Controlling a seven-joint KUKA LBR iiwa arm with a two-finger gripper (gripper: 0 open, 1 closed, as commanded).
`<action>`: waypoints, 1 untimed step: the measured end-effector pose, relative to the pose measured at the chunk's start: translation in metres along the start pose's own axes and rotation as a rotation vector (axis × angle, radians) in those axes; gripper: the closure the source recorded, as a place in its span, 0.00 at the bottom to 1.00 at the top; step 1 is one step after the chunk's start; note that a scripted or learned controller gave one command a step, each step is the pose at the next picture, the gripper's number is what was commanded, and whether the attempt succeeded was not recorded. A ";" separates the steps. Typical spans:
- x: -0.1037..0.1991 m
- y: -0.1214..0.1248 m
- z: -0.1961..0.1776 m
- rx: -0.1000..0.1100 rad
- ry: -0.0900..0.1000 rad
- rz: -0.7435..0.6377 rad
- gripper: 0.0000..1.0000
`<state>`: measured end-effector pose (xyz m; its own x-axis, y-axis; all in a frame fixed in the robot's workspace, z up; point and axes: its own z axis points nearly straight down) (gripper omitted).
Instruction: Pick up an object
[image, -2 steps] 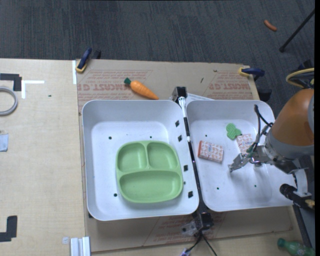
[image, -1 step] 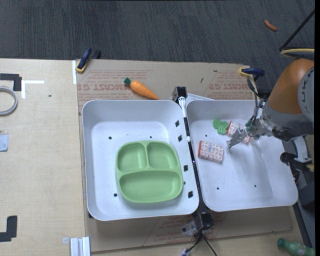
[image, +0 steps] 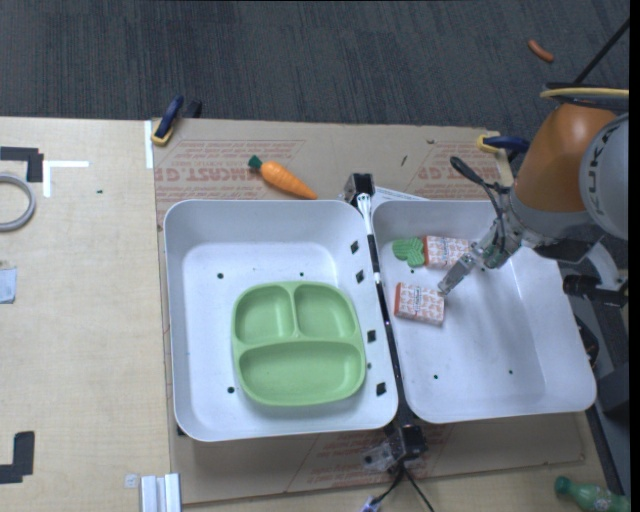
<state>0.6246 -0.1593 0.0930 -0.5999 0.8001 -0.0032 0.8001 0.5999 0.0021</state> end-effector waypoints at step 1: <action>0.034 0.069 -0.100 0.002 0.002 0.141 0.00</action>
<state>0.6592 -0.0901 0.1926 -0.4814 0.8765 -0.0012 0.8765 0.4814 0.0004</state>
